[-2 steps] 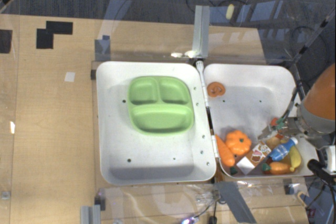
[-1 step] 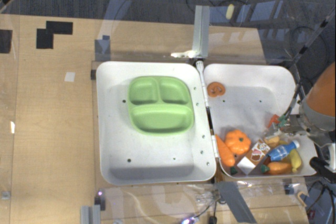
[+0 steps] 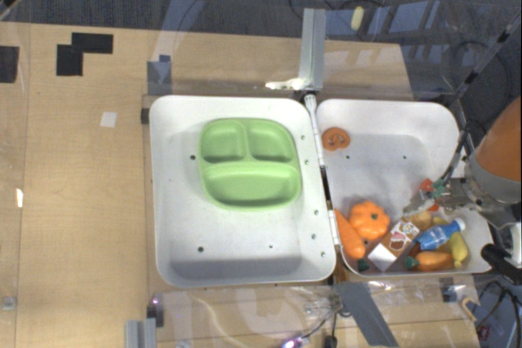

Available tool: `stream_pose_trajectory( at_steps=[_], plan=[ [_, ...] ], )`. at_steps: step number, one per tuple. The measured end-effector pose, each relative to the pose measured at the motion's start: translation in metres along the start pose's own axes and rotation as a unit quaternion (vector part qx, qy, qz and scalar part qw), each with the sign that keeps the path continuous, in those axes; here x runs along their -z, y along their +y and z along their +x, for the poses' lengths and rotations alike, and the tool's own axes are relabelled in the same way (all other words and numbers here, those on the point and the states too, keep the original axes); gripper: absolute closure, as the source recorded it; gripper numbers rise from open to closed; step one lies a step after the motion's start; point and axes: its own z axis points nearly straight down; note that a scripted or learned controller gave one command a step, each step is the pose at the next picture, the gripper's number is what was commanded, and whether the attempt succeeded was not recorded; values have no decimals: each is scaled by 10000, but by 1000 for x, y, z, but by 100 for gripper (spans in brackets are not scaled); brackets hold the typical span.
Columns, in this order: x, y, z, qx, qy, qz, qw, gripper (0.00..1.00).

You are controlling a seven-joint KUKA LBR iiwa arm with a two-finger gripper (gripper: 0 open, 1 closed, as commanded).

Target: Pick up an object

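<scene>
While jaws' state hard to tell, toy pile [image 3: 408, 239] just left of gripper [image 3: 440, 193], right bin [image 3: 391, 122]

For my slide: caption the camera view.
Arm reaches over the right bin of toys; a green tray sits in the left bin.

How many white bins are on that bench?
2. The left bin holds a green divided plate. The right bin, touching it side by side, holds a heap of toy food in its near corner.
</scene>
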Motion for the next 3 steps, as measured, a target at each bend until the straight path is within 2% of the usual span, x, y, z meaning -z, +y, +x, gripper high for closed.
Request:
stream_pose_trajectory(
  at_steps=[1, 2, 3],
  plan=[
    [-19, 56, -5, -1928, 51, 35, 9812, 0],
    [-14, -7, 77, -1873, 17, 56, 9823, 0],
    [-17, 53, 106, -524, 9, -8, 9986, 0]
  ],
)
